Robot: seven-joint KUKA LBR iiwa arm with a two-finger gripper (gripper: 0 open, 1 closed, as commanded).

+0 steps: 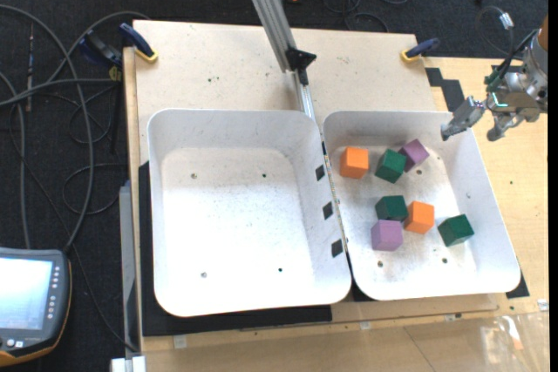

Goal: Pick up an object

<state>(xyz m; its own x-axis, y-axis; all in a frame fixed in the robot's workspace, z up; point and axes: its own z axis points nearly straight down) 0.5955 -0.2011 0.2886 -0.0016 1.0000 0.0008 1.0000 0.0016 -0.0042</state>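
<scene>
The right bin holds several small cubes: an orange one, a green one and a purple one in a row at the back, then a green cube, an orange cube, a purple cube and a green cube nearer the front. My gripper hangs at the bin's far right rim, above and to the right of the cubes. Its two fingers are spread apart with nothing between them.
The left bin sits beside the right one. A slanted metal bar crosses from the top down to the bins' shared edge. Clamps hold the board's back corners. Cables and a pendant lie at left.
</scene>
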